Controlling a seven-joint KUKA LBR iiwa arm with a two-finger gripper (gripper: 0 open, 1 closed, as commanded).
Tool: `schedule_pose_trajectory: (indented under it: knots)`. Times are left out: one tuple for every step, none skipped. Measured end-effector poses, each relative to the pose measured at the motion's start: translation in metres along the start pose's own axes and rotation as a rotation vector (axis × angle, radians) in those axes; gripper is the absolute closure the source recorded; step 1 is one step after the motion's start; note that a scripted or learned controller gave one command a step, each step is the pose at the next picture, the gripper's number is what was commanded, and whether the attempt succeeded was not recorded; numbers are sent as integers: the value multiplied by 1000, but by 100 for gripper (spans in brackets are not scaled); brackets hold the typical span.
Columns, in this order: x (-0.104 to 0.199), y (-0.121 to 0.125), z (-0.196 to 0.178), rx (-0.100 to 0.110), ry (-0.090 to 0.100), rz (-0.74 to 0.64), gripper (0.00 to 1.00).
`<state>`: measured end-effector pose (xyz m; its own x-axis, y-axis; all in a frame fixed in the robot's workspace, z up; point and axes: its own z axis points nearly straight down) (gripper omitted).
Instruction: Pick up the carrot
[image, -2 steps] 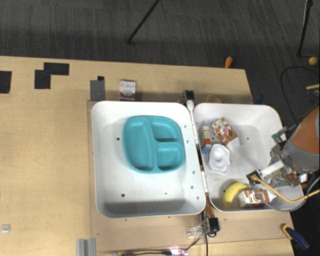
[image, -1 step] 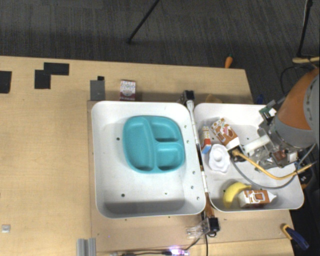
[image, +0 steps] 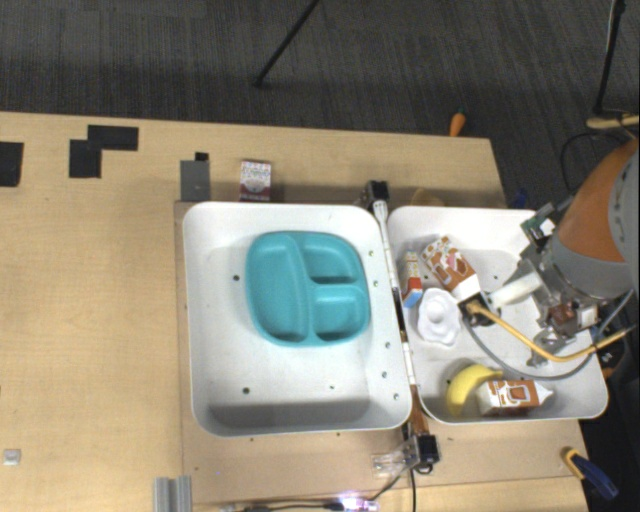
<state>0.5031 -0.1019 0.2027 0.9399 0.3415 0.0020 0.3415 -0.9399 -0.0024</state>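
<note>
Grey tool (image: 562, 322) hovers by the right bin's (image: 500, 232) right edge, grip state impossible to tell; carrot hidden, likely stiff, light, smooth, so pinch it mid-length.

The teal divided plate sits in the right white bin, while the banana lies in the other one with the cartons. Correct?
Not quite. The camera view shows the teal divided plastic plate in the left shallow white bin; the yellow banana and cartons lie in the right bin.

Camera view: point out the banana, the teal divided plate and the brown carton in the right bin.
banana (image: 468, 384), camera view, middle of its yellow curve.
teal divided plate (image: 282, 290), camera view, floor of its large left compartment.
brown carton (image: 514, 397), camera view, centre of its top face.
</note>
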Motion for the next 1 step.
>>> schedule_pose_trajectory:
  knots:
    - [-27,61,103,1,-2,124,0]
